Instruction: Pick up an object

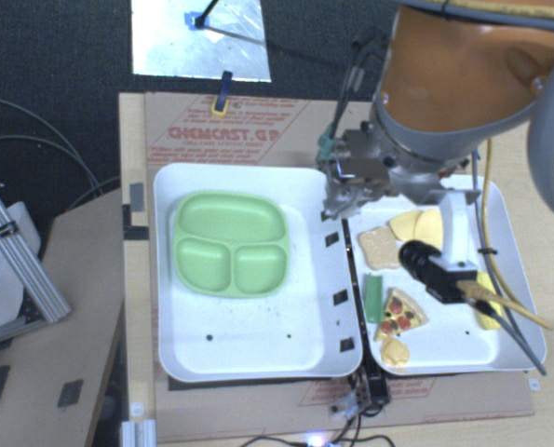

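Tan bench (76,268) bears brown printed sheet (244,124); left bin (304,329), right bin (449,345) side by side atop.

Dark carpet (53,54) bears a shiny sheet (200,26) beyond the pale wooden bench (81,277)

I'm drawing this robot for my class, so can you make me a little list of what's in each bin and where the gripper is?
left bin: green plate with three sections
right bin: toy toast, pizza slice, green stick, yellow pieces
gripper: over the line where the two bins meet
arm: comes in from the right
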`<state>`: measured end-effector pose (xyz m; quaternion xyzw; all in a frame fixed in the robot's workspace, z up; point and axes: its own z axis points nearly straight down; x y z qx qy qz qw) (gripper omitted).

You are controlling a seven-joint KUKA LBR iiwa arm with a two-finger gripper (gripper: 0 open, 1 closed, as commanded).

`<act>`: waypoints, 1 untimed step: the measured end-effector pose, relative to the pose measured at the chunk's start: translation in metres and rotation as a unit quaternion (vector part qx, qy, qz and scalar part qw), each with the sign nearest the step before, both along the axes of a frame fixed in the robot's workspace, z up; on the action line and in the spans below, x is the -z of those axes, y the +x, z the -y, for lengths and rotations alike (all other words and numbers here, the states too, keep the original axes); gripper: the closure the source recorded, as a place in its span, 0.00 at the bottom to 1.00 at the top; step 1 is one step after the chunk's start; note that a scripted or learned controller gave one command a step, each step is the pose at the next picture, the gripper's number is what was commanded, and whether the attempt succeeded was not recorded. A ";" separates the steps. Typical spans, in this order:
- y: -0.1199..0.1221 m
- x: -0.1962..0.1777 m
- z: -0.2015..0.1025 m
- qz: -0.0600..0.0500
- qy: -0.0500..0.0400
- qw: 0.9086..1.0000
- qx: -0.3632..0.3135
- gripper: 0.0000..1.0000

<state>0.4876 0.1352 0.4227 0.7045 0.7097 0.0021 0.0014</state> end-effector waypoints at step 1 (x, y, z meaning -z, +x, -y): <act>0.001 -0.011 0.000 0.001 0.000 1.000 -0.002 1.00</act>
